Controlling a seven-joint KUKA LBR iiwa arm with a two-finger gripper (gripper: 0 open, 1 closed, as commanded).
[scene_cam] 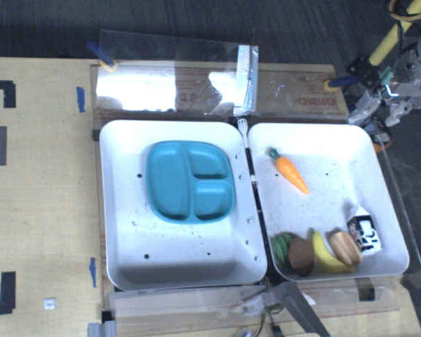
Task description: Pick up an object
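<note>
The claw (391, 97) sits up past the far right corner of the right bin (379, 163), outside its rim, and whether it is wide or narrow I cannot tell, since the metal parts there are too cluttered to read. Nothing shows held in it. So the task looks barely started: no object is lifted, and the reach into the bin is all yet to do.

Taking the right bin as the landmark, the carrot (290, 172) lies alone on its upper floor, well apart from every wall, with bare white around it, the easiest thing to go for, I judge. Along the bin's near wall a cluster crowds together: a green piece (281, 244), a brown round thing (302, 255), a banana (325, 253), a bun-like piece (345, 248) and a black-and-white tag block (365, 233), touching or nearly so and close to the rim, leaving little room there.

Left of the right bin, the left bin (119, 188) holds a blue divided plate (191, 181)
</note>
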